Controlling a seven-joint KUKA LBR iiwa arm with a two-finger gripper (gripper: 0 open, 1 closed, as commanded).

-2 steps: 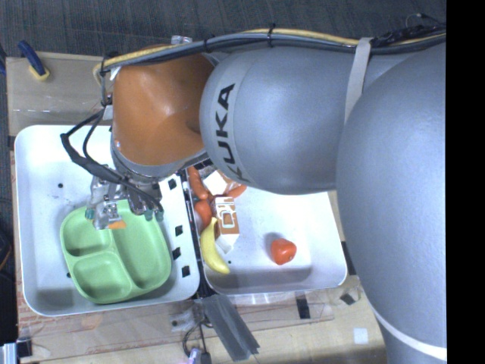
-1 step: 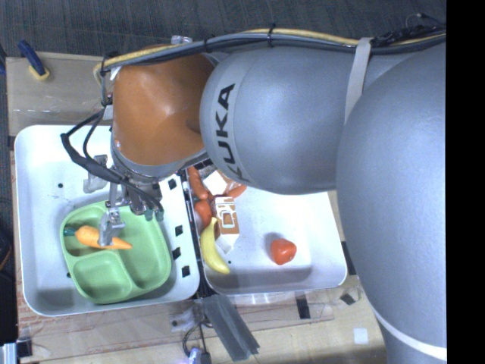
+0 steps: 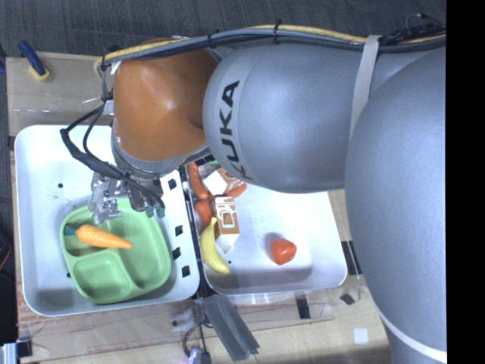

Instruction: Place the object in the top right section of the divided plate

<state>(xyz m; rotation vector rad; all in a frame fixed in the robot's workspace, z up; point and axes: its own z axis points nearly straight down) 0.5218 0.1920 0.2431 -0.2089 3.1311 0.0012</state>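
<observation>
A green divided plate [image 3: 144, 268] lies in the left white bin [image 3: 38, 173]. An orange carrot [image 3: 103, 238] with a green tip rests across the plate's upper section, near its left side. My gripper [image 3: 115, 200] hangs just above the plate's upper rim, a little above and to the right of the carrot. The carrot lies on the plate, apart from the gripper. The large grey arm with its orange band [image 3: 163, 108] covers much of the view above.
The right bin [image 3: 318, 233] holds a yellow banana [image 3: 212, 252], a red strawberry-like fruit [image 3: 283, 250], a small brown and white carton [image 3: 226, 220] and orange-red items [image 3: 198, 184] by its left wall. A blue-handled object [image 3: 32, 58] lies on the bench at far left.
</observation>
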